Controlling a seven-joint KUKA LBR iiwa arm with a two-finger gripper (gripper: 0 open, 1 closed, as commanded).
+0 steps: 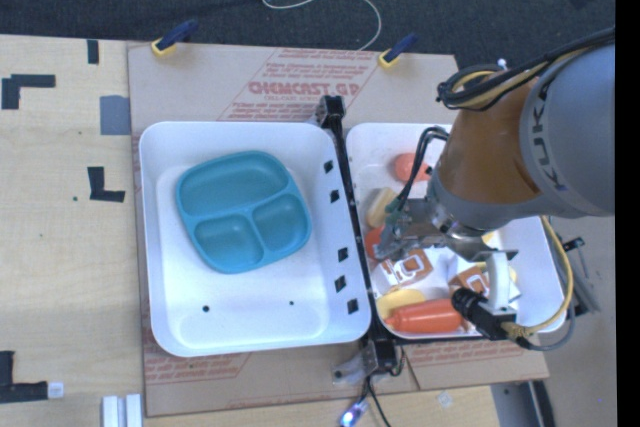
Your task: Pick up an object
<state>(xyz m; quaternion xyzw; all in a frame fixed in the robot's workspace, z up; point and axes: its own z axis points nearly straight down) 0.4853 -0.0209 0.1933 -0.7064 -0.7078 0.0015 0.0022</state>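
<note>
The grey KUKA arm (575, 130) reaches in from the right, its orange band (485, 155) (just above the wrist) angled down and leftward. Black and yellow cables loop over the wrist's top and trail below it. The tool (400, 240) hangs low beneath the wrist, its tip too cluttered to read.

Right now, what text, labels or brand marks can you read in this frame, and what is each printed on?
"KU", white letters, cut off, on the grey arm above its orange band.
Red print on the cardboard sheet beyond the bins: large line roughly "CHEMCAST GP", uncertain; the smaller lines around it are too blurred to read.
Orange-and-white packets in the right bin: markings too small to read.
Blue divided tray in the left bin: no text.
</note>
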